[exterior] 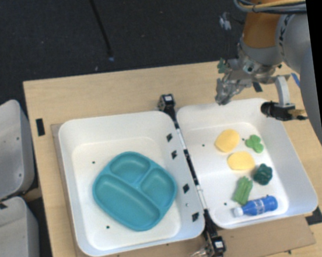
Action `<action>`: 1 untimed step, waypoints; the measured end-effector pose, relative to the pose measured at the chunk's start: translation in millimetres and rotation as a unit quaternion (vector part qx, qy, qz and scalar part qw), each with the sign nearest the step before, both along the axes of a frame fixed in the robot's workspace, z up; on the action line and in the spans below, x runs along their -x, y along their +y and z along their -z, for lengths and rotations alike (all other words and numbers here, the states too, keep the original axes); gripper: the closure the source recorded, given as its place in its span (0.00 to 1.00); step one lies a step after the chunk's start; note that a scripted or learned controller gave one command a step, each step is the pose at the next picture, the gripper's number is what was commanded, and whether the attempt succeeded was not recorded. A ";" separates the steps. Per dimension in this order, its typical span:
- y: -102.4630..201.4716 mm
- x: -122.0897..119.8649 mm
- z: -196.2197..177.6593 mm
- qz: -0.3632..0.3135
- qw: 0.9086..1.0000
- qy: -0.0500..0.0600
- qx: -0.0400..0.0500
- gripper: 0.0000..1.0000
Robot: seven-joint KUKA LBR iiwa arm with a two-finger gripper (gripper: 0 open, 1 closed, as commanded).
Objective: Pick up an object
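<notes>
The pick looks barely begun: the gripper [225, 94] hangs over the far rim of the right bin [287, 196], carrying nothing, and I cannot tell whether it is open or closed. All candidates lie in that bin's middle and near part, well apart from it. The blue bottle [255, 206], nearest, lies flat, long axis left-right, white cap left.

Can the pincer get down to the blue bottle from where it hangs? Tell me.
Probably yes. The pincer hangs over the right bin's far rim, and the blue bottle lies uncovered near the front wall, with only the green piece close beside it.
</notes>
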State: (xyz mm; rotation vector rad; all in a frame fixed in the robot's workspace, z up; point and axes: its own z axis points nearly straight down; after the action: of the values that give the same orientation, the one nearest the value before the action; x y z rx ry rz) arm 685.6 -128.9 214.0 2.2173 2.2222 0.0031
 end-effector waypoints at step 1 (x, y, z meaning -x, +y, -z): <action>-1.2 -0.6 0.6 0.000 1.000 0.000 0.001 1.00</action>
State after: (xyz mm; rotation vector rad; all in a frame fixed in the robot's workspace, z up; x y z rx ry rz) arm 686.2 -130.1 213.3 2.2160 2.2217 0.0014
